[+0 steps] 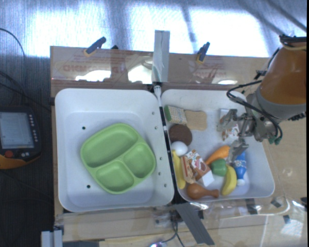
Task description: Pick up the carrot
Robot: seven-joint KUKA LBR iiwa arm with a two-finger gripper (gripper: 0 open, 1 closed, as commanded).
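Observation:
The carrot (219, 153) is a short orange piece lying at a slant in the middle of the right bin (262, 187). A green piece (219, 167) touches its lower end. My gripper (236, 134) reaches in from the right and hangs over the bin just right of and above the carrot's upper tip. Its metal parts overlap a small white and red item there. Nothing shows the carrot held.
Around the carrot lie a banana (229, 180), a blue bottle (240, 169), a snack packet (195, 164), a drumstick (201, 191), an egg (179, 148), a brown disc (180, 134) and a cracker (196, 120). The left bin (67, 112) holds a green divided plate (118, 158).

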